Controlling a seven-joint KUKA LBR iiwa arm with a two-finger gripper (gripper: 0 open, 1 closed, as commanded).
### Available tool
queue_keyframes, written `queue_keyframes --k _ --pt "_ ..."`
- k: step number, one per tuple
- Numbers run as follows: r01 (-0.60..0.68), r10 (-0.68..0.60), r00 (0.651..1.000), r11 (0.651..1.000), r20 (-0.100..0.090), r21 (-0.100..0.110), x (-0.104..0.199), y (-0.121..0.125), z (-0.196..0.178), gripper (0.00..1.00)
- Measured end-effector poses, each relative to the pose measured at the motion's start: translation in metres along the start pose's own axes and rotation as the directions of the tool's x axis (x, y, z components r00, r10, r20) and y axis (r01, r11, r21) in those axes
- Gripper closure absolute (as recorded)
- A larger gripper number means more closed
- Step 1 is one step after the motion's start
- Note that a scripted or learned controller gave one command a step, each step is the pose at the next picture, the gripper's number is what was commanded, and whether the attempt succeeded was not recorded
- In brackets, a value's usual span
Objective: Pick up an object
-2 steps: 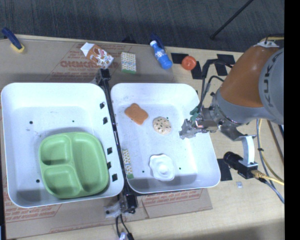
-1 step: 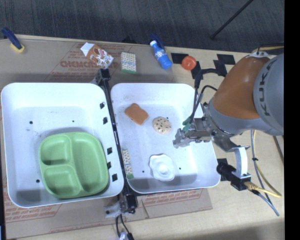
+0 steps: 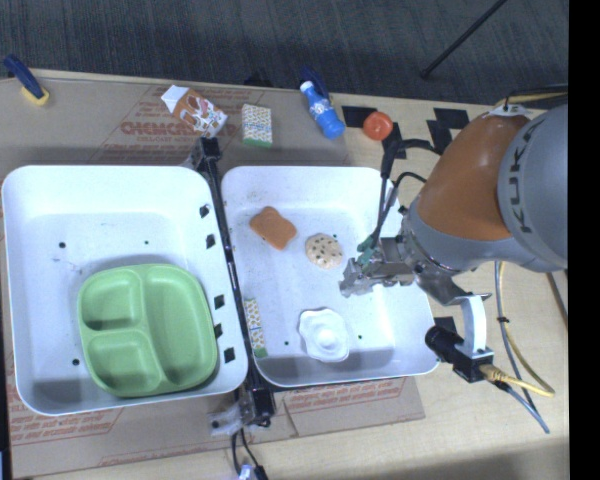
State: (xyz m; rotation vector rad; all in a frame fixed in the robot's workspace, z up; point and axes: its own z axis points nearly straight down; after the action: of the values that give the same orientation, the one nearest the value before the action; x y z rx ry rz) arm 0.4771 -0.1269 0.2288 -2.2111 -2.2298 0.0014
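Three small objects are seen in the right bin (image 3: 280, 183). An orange-brown bread-like piece (image 3: 273, 227) lies toward the far left part of that bin. A round speckled cookie (image 3: 324, 250) lies just to its right and slightly nearer. A white cup-like object (image 3: 323, 334) sits in the near part of the bin, well apart from the other two.

The gripper (image 3: 365, 271) is positioned over the right side of the same bin, just to the right of the cookie. Nothing is seen between its fingers, and whether they are spread or closed cannot be told from this angle. The grey arm (image 3: 500, 208), with its orange band, is extended in from the right.

The left bin (image 3: 40, 198) is set beside the right one, and a green divided tray (image 3: 145, 328) with three compartments is held in its near half.

On the bench (image 3: 110, 118) beyond the bins, several items are laid out: a blue bottle (image 3: 322, 109), an orange ball-like object (image 3: 378, 124), a small green-and-white packet (image 3: 256, 124) and a red-and-white wrapper (image 3: 193, 110). At the far left corner a blue and yellow clamp (image 3: 26, 79) is seen.
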Motion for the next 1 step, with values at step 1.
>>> queue_keyframes --k 1 --pt "-0.002 0.002 1.0 1.0 0.0 0.002 -0.0504 -0.0014 0.0234 1.0"
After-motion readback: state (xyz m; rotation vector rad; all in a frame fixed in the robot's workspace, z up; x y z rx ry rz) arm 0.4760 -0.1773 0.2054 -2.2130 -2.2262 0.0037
